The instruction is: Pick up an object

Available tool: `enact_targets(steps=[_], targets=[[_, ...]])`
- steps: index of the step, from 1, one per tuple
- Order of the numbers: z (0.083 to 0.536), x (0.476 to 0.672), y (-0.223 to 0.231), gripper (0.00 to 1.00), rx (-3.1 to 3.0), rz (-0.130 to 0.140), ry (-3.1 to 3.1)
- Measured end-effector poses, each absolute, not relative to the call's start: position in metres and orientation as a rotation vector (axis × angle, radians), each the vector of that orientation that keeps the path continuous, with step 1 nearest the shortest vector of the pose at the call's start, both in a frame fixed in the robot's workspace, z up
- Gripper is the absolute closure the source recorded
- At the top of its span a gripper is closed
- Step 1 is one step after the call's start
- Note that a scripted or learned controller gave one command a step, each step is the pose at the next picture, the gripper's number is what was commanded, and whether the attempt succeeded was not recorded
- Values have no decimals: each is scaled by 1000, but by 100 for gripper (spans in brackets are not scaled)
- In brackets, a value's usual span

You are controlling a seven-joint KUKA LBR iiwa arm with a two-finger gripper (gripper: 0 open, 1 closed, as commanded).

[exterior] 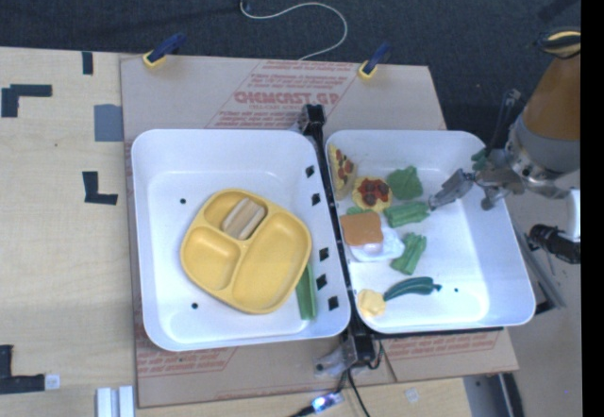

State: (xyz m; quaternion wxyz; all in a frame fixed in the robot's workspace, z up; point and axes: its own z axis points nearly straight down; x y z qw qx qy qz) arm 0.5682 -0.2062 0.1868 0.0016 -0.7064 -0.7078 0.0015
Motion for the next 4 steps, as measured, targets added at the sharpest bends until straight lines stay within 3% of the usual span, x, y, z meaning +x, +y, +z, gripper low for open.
enact_targets(steps=[2,3,4], targets=[[82,565,-204,0,-2218,3,-2224],[95,566,-205,100,-2221,1,-2226],[145,573,-196,100,-2220,-2,-2225]])
